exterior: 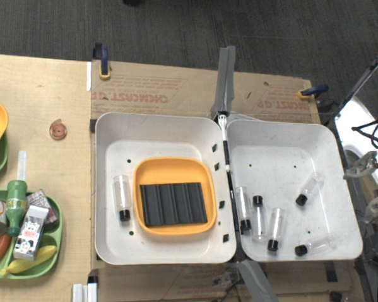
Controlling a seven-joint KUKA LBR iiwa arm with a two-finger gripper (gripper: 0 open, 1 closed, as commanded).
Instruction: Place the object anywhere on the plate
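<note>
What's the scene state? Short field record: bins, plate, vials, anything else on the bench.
left bin: holds orange plate and one vial
plate: orange, centred in left bin, dark ribbed block lying on it
vial in left bin: clear, black cap, beside plate's left edge, off the plate
right bin: several clear black-capped vials, scattered along lower half
vial nearest divider: lies along right bin's left wall
bench left of bins: green tray of toy food
task status: no vial on plate
</note>
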